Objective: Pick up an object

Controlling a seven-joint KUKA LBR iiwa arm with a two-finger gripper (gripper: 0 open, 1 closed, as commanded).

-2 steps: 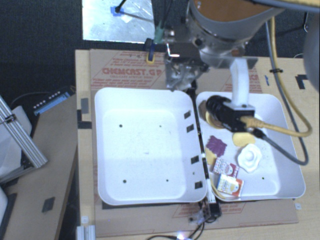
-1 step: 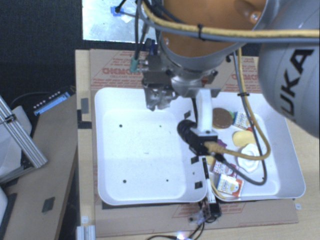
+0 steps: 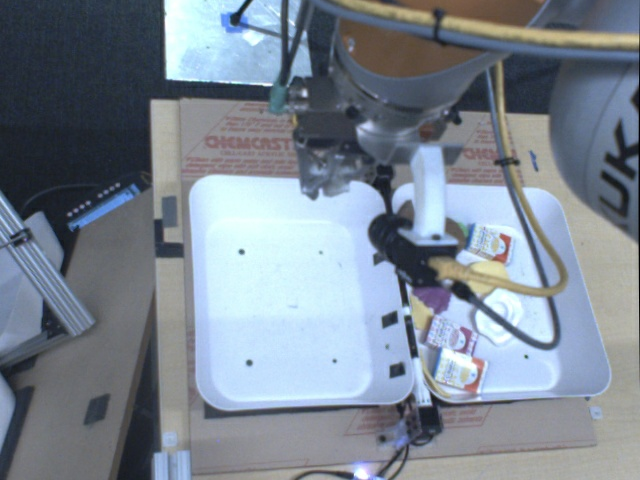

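Observation:
My gripper hangs high over the far rim of the left bin, close to the divide between the two bins. The right bin holds several small things. A white packet with red and green print lies near its far side, with a yellow item just in front of it. A purple piece sits by the divide and a white lid-like piece near the middle. Two more printed packets lie at the near left corner. Nothing shows beneath the gripper.
The arm's large grey and orange body covers the top of the view and part of the right bin's far side. Both bins rest on a cardboard sheet. A metal frame stands at the left, off the bench.

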